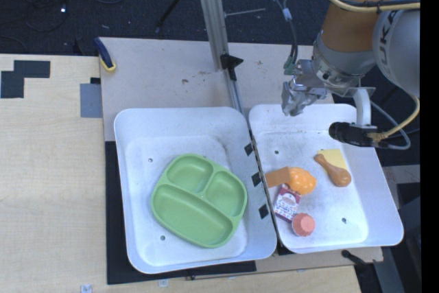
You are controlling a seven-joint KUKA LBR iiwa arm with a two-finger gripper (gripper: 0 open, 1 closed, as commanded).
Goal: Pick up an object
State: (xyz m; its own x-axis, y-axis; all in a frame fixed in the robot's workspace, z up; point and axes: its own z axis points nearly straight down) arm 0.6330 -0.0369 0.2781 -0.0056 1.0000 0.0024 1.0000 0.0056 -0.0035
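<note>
My gripper (pixel 295 106) hangs over the far left corner of the right bin (pixel 363 230), above its rim and away from every object. Nothing shows under it. In that bin lie an orange-yellow round toy (pixel 302 180) with a brown wedge (pixel 275 177) touching its left side. A tan drumstick-shaped toy (pixel 335 170) lies beside a pale yellow piece (pixel 334 156). A red and white packet (pixel 287 204) and a small red round piece (pixel 303 224) sit near the front.
The left bin (pixel 137 147) holds a green divided plate (pixel 199 200). An upright aluminium post (pixel 214 17) stands behind the bins, close to the gripper's left. A black cable fitting (pixel 351 134) hangs from the arm over the right bin's far right side.
</note>
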